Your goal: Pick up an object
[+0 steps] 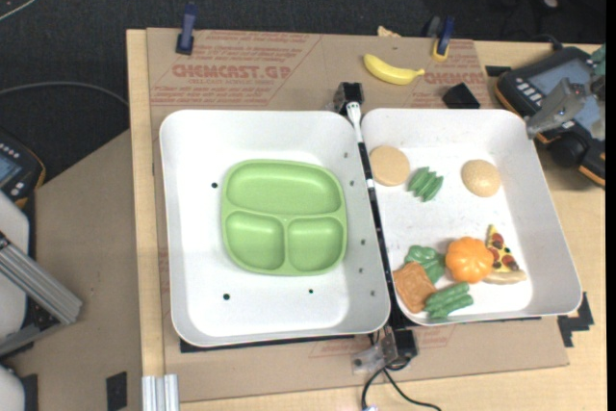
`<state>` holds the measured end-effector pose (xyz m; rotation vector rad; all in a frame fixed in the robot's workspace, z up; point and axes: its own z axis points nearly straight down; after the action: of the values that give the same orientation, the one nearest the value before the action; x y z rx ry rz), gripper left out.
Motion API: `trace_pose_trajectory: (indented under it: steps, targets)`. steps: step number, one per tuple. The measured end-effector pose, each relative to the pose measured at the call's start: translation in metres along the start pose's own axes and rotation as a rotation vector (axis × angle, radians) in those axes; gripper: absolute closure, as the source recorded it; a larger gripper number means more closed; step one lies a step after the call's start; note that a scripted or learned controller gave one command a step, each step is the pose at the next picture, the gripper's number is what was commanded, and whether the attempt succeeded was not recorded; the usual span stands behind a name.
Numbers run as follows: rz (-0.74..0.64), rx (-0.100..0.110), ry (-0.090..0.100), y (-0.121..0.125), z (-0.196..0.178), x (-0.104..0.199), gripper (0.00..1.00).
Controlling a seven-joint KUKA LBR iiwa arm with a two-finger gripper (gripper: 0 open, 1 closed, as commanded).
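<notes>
The right bin (452,135) holds several toy foods. A tan round bun (390,165) lies at its far left, with a small green vegetable (424,183) beside it and a second tan round piece (480,177) further right. At the near side an orange fruit (469,259) sits among a pizza slice (504,262), a brown toast piece (414,286), a green leafy piece (422,257) and a green pod (449,301). These near items touch each other.
The left bin (183,207) holds a green three-part plate (284,215). A yellow banana (393,69) lies on the brown board behind the right bin. A black and orange device (539,89) sits by the right bin's far right corner. Blue clamps (186,31) hold the board's back edge.
</notes>
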<state>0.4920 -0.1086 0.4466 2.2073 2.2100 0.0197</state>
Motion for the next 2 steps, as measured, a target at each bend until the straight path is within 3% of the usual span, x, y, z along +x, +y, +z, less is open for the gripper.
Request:
trace_pose_trajectory:
  steps: [1, 2]
  targets:
    - [0.005, 0.006, -0.001, -0.0111, -0.0956, -0.0321, 0.00]
    - [0.001, 0.014, 0.000, -0.0097, -0.1003, -0.0299, 1.00]
